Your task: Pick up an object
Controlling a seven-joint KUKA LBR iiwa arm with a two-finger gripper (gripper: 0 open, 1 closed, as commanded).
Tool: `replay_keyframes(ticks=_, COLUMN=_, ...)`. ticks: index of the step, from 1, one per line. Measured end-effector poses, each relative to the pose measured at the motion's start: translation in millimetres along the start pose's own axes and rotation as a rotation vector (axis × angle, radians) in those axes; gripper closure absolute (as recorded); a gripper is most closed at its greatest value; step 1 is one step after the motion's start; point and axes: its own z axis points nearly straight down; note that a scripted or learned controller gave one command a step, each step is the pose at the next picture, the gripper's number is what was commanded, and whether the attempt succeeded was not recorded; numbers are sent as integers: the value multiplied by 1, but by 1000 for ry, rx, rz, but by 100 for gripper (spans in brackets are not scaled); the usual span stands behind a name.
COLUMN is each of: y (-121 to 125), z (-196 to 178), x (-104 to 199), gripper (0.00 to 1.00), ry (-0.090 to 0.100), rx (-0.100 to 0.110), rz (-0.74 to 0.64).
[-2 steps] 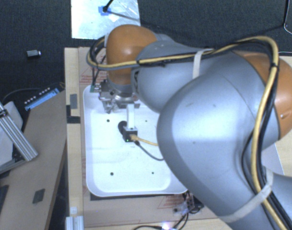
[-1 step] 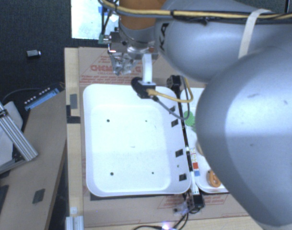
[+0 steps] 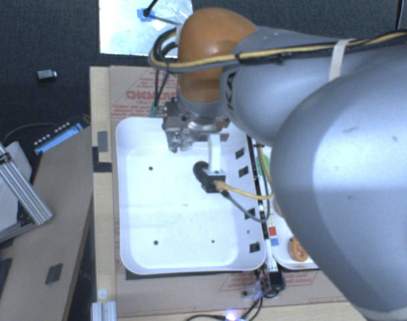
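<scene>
Your pincer [image 3: 177,142] hangs low over the far end of the left bin [image 3: 163,246], and you cannot tell whether it is released or clenched. 1 small orange-brown object [image 3: 297,249] lies in the right bin [image 3: 287,260], well apart from the pincer, at the edge of the grey arm [image 3: 337,166].

Big smooth grey arm [image 3: 337,166] with rounded casings, glossy orange band [image 3: 206,42] above the wrist, yellow cable [image 3: 283,51] and black cable [image 3: 158,45] along its top, white strap [image 3: 337,59] binding them, small bare-metal gripper [image 3: 176,139] below the band
</scene>
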Motion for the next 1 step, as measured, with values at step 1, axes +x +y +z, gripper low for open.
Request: replay_keyframes(ticks=1, y=-78, z=91, x=-24, gripper=100, ry=-1, rx=6, rz=0)
